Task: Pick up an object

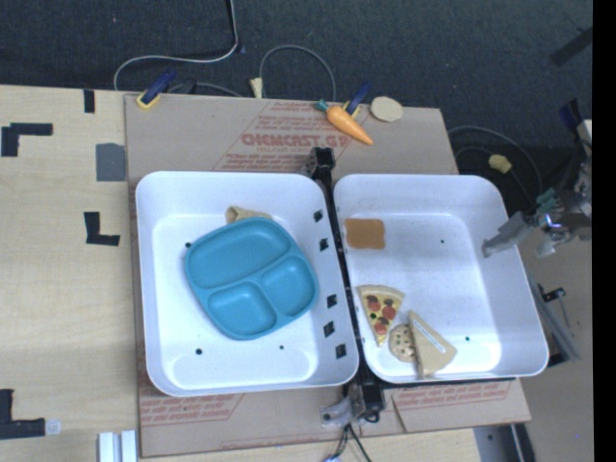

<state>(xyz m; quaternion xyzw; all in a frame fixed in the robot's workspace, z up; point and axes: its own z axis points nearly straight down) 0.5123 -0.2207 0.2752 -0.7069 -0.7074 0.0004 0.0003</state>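
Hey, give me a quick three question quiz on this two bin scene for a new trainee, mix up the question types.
1. True or false: the blue divided plate lies in the left bin.
2. Which toy sits outside both bins on the cardboard? A) carrot B) pizza slice
3. Fill in: the brown toast square lies in the ____ bin.

Key: 1 true; 2 A; 3 right.

1. Dark carpet floor fills the top of the frame, with loose cables trailing across it.
2. A light wooden bench at left carries a brown cardboard sheet.
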